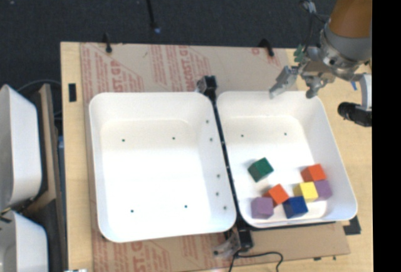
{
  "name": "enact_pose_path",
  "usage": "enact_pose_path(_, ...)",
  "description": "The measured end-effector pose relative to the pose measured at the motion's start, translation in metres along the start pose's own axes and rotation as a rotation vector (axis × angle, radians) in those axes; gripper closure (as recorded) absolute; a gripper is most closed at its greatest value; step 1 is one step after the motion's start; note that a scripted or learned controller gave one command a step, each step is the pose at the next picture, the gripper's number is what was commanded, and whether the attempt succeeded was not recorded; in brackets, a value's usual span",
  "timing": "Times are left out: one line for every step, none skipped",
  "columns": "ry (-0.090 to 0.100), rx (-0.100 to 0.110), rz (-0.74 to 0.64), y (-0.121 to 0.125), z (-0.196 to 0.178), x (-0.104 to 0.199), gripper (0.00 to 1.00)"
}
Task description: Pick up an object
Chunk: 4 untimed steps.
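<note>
7 blocks [294,192] well below hand [293,87]

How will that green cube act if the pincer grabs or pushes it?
The green cube looks like a rigid block with flat faces, so it should slide rather than roll. It sits apart from the other blocks, so the pincer probably has room around it. It looks small, likely light.
</note>
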<state>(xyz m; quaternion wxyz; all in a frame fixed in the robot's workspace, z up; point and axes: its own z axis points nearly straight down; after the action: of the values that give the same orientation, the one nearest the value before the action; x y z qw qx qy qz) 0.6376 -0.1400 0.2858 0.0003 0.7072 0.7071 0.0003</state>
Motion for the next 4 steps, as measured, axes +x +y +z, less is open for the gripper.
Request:
enact_pose_path(0.002, 0.013, 0.000, -0.047, 0.158, 0.034, 0.00)
enact_pose_path(0.001, 0.005, 0.002, -0.124, 0.186, 0.037, 0.00)
enact_pose_path(-0.001, 0.000, 0.000, -0.101, 0.185, 0.021, 0.00)
enact_pose_path(-0.001, 0.000, 0.002, -0.110, 0.185, 0.007, 0.00)
